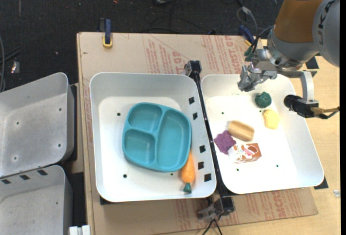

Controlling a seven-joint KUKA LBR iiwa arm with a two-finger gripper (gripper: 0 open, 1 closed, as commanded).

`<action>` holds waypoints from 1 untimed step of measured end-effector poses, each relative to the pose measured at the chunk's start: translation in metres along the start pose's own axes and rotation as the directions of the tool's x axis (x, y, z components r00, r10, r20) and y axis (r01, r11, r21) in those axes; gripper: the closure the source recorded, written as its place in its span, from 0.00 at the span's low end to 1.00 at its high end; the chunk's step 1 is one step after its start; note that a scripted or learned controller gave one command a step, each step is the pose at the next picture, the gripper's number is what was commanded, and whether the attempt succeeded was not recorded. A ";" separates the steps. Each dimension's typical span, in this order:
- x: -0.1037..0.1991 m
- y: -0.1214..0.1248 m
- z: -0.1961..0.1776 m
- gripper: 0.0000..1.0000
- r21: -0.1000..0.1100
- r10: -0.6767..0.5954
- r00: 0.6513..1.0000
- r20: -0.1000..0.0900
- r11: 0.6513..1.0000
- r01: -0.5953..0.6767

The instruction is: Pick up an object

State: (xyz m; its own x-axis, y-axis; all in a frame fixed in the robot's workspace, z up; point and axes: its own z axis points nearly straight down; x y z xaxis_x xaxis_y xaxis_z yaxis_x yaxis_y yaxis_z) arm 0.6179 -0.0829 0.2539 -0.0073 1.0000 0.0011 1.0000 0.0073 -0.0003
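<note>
- The left bin (102, 120) holds a teal divided plate (157, 137), with a toy carrot (188, 173) lying against the plate's lower right edge.
- The right bin (292, 166) holds the other candidates: a bread roll (241, 131), a purple piece (224, 141) and a red-and-white packet (246, 152) clustered mid-bin, a yellow piece (271, 119) and a dark green piece (263, 100) nearer the arm.
- The gripper (247, 82) hangs over the right bin's far edge, left of the green piece; whether it is spread or closed I cannot tell.
- Every object rests in a bin, so the pick looks not yet done: descent, closure and lift all remain.
</note>
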 end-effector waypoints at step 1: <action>0.055 0.013 -0.005 1.00 -0.003 -0.001 1.000 0.000 1.000 0.001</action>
State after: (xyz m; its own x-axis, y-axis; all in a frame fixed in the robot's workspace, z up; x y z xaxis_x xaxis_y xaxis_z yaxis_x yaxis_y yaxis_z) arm 0.6303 -0.0282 0.2590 -0.0082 1.0000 0.0013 1.0000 0.0082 0.0026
